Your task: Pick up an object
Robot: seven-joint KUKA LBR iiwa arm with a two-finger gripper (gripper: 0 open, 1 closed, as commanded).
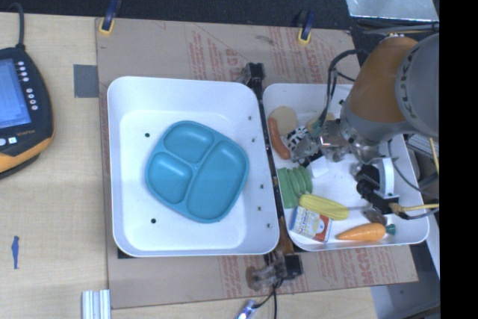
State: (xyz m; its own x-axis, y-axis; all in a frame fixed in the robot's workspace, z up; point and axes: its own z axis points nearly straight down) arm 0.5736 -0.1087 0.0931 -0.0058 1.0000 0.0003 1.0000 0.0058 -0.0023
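Note:
My gripper hangs low in the upper left part of the right bin, and the grey arm with its orange band reaches in from the right. Just left of the gripper lie a red sausage and a tan bread piece. Below it sit a green ribbed toy, a yellow corn cob, a small red and white carton and an orange carrot. Whether anything sits between the fingers is hidden.
The left bin holds a blue divided plate. A black and orange teach pendant lies at the far left of the bench. Clamps pin the cardboard at the back. Cables trail along the right bin's right side.

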